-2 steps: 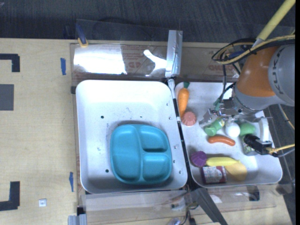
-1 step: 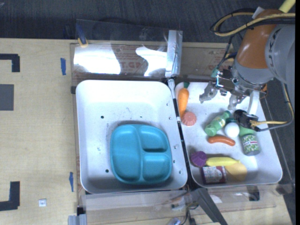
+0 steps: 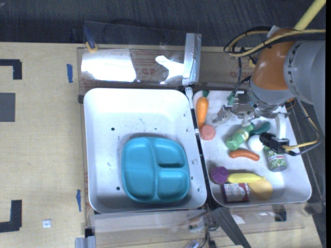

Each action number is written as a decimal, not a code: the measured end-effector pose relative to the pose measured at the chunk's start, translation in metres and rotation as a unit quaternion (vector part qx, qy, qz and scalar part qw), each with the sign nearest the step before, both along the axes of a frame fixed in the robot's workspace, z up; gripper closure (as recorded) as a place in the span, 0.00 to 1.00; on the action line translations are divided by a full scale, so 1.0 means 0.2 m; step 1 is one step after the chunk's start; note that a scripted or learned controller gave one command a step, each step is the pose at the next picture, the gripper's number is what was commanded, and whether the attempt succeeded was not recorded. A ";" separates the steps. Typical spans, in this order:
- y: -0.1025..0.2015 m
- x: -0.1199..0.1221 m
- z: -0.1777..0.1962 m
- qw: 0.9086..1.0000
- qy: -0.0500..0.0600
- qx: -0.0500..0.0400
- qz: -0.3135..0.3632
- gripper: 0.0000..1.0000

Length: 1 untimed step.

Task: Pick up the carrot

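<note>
The carrot (image 3: 201, 111), orange with a small green top, lies along the left wall of the right bin (image 3: 302, 187), near its far corner, pointing toward the near side. My gripper (image 3: 223, 115) hangs over the far part of that bin, a short way right of the carrot and apart from it. Nothing is seen held in it. The grey arm with its orange band (image 3: 269, 68) comes in from the upper right.
Just below the carrot sits a pink round piece (image 3: 208, 133). A green bottle (image 3: 243, 134), an orange-red sausage shape (image 3: 244, 155), a green can (image 3: 276, 160), a purple eggplant (image 3: 219, 175), a yellow piece (image 3: 248, 178) and a red can (image 3: 237, 192) share the bin. The left bin (image 3: 103, 112) holds a blue divided plate (image 3: 155, 169).
</note>
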<state>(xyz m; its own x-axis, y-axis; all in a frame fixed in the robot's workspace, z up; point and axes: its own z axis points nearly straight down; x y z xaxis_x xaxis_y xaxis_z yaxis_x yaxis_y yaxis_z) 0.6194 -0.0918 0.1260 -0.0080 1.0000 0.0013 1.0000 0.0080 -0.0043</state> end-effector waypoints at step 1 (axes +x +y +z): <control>0.24 0.24 0.30 0.994 -0.006 -0.001 0.109 0.00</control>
<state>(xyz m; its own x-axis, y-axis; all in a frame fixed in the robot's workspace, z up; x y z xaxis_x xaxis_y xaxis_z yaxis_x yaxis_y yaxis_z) 0.6672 -0.0430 0.1868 -0.2253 0.9743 -0.0024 0.9743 0.2253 0.0073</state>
